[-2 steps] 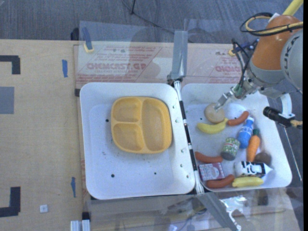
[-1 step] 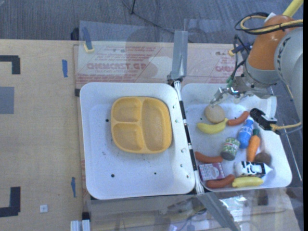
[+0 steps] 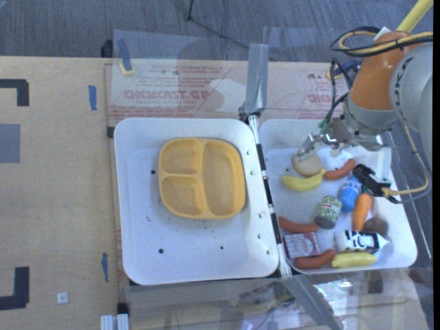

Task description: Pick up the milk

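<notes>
The milk (image 3: 362, 240) is a small black-and-white carton lying on its side near the front right corner of the right bin (image 3: 275, 137). My gripper (image 3: 320, 141) hangs over the back of that bin, well behind the milk. It sits just above a round bread slice (image 3: 307, 162). Its two metal fingers look spread, so it is open with nothing between them. The grey arm with its orange band (image 3: 375, 81) reaches in from the upper right.
Around the milk lie a carrot (image 3: 361, 212), a yellow corn-like piece (image 3: 354, 258), a brown lump (image 3: 376, 225) and a green can (image 3: 328, 211). A banana (image 3: 302, 182), sausages (image 3: 340, 170) and a blue bottle (image 3: 350, 194) lie between gripper and milk. The left bin (image 3: 137, 253) holds a yellow divided plate (image 3: 202, 177).
</notes>
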Available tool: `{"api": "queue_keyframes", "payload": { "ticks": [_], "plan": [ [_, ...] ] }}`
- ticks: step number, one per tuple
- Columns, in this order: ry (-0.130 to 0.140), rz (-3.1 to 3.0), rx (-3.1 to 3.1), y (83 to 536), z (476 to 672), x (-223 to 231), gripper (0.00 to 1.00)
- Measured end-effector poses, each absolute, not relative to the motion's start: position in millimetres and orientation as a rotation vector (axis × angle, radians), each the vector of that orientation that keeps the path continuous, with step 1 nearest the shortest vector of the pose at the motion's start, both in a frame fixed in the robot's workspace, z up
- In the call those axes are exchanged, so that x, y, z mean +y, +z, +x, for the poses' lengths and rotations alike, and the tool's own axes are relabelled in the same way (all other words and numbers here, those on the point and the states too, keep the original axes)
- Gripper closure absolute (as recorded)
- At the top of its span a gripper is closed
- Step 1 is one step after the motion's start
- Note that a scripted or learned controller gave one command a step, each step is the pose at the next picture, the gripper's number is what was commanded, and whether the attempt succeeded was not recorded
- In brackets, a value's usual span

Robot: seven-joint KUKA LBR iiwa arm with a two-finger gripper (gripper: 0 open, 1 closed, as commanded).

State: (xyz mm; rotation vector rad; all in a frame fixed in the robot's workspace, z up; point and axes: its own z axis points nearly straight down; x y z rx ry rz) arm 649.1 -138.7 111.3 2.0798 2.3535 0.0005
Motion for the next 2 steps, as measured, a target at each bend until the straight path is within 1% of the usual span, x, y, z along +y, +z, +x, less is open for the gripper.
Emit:
{"api": "queue_keyframes", "payload": {
  "ticks": [1,2],
  "plan": [
    [0.015,2.347,2.069,94.2,672.3,-175.9,0.00],
    [0.002,2.376,2.052,104.9,667.6,-158.7,0.00]
  ]
}}
